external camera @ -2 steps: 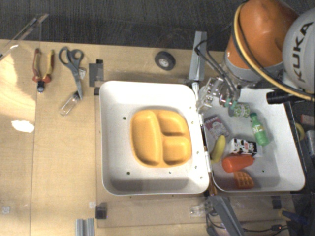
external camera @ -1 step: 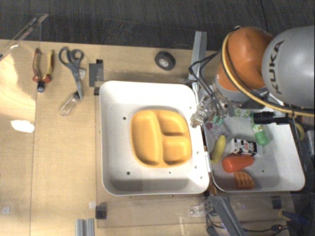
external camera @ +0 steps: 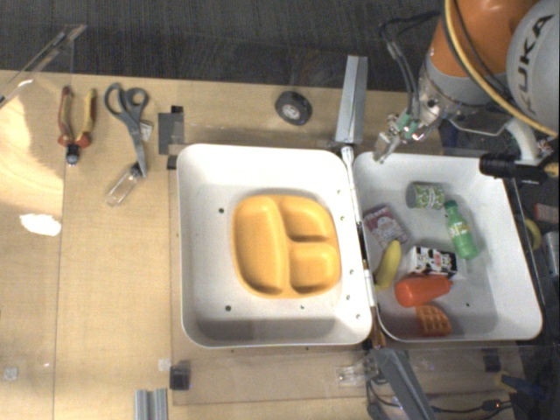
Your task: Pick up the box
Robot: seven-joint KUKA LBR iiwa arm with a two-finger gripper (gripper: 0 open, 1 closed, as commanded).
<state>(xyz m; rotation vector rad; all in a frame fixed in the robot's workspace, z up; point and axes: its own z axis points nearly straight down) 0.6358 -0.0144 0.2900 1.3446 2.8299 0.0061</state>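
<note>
A small black-and-white box (external camera: 435, 261) lies on its side in the middle of the right bin (external camera: 516, 322). It sits between a yellow banana (external camera: 388, 264) and a green bottle (external camera: 460, 229). My gripper (external camera: 395, 138) hangs over the bin's far left corner, well above and behind the box, with nothing seen in it. The grey and orange arm (external camera: 490, 24) comes in from the upper right.
The right bin also holds a green-and-white can (external camera: 426, 196), a pinkish packet (external camera: 383, 224), a red item (external camera: 422, 290) and an orange waffle-like piece (external camera: 432, 321). A yellow divided tray (external camera: 286, 243) sits in the left bin (external camera: 201, 313). Scissors (external camera: 131, 121), pliers (external camera: 74, 121) and a tape roll (external camera: 293, 107) lie on the bench.
</note>
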